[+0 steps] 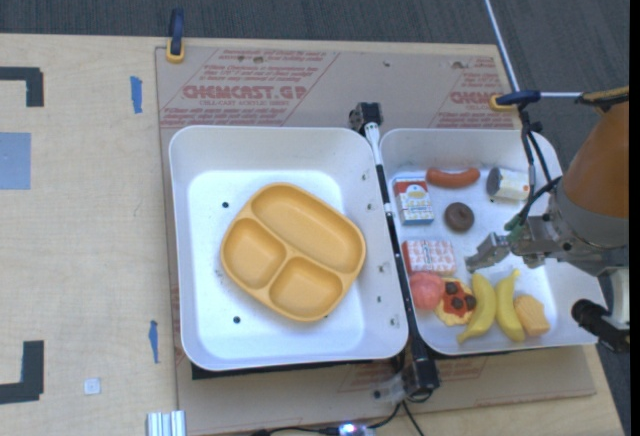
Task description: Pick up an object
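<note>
hovering end effector [492, 252] | bananas [495, 302] just below, apart

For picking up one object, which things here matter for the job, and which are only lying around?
For the job:
end effector
bananas
hot dog
chocolate donut
pizza slice
right bin

Lying about:
yellow divided plate
left bin
blue clamp
</note>
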Available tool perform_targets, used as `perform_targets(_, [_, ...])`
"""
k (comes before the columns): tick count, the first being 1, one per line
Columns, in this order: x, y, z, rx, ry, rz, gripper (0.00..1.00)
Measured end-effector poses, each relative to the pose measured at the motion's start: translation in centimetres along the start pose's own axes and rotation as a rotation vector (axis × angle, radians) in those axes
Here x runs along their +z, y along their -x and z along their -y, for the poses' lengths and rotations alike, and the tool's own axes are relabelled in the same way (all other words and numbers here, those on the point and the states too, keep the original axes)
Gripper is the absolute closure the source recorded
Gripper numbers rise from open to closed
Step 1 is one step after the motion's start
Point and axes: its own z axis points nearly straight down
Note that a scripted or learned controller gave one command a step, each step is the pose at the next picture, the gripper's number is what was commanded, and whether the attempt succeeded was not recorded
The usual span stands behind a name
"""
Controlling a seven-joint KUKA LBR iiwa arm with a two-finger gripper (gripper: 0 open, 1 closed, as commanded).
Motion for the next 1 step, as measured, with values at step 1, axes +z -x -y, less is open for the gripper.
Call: perform_targets(1, [7.35,-2.71,0.17,0.003,0.009,0.004,0.0])
